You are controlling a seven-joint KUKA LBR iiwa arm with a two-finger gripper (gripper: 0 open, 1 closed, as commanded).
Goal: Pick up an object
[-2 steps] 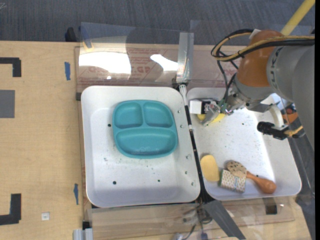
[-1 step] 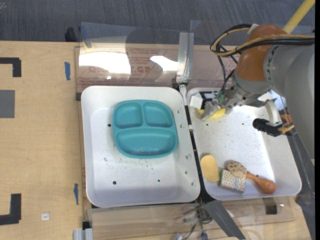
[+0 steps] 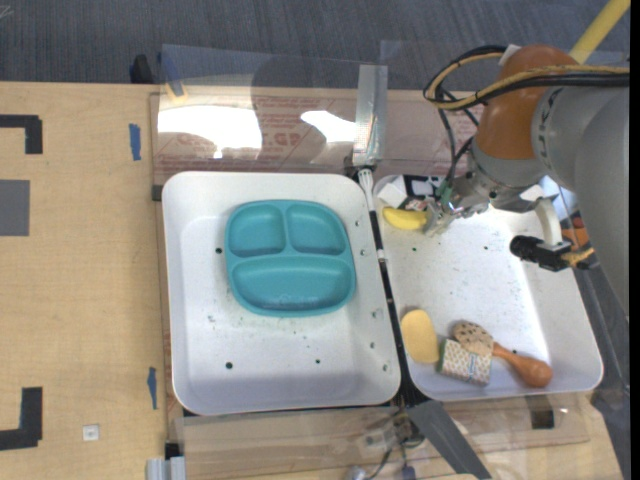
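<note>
Pincer (image 3: 441, 214) of the grey arm (image 3: 592, 158), lowered into the far corner of the right-hand white bin (image 3: 480, 288), close to the divider between the two bins. Its wrist, below the orange band (image 3: 515, 108), hides the tips from this angle, so whether the pincer is apart or together cannot be told, and nothing can be seen clamped in it. The nearest thing is a yellow banana-shaped object (image 3: 403, 219), lying on the bin floor just beside the pincer on its divider side (contact between the two cannot be told). The bin's far wall and the divider close in on this object from two sides. Well apart from the pincer, toward the near edge of the same bin, lie three more things in a cluster: a yellow oval piece (image 3: 420, 336) nearest the divider, a pale patterned block (image 3: 467, 364) just beside it, and a brush with an orange-brown handle (image 3: 505, 356) touching the block, its handle pointing away from the divider. Beyond the divider, the left-hand white bin (image 3: 190, 268) holds a teal three-compartment plate (image 3: 291, 256), set flat near its middle and well apart from the pincer.
</note>
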